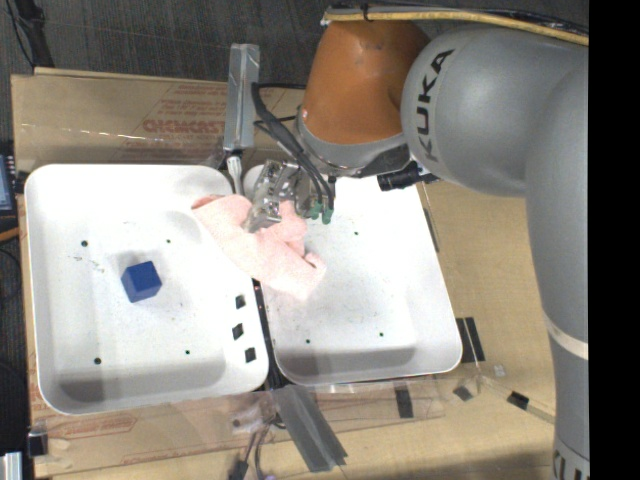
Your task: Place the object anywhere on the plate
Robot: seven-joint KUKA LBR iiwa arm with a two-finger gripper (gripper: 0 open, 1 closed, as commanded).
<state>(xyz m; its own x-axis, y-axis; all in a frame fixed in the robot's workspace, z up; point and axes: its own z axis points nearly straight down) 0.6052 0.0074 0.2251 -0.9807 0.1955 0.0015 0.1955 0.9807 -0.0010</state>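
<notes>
A pink cloth (283, 253) lies crumpled across the seam between the two white bins, one end in the left bin (70, 228) and the other in the right bin (390, 298). My gripper (263, 211) points down into the cloth's upper part, just below the orange band. Its metal fingers (268, 193) stand close together with a fold of cloth bunched between them. A small blue cube (142, 280) sits alone in the left bin, well left of the gripper.
The arm's big grey body covers the upper right of the view and overhangs the right bin's far edge. A grey upright bar (240, 98) stands behind the bins. Brown cardboard lies under and behind both bins.
</notes>
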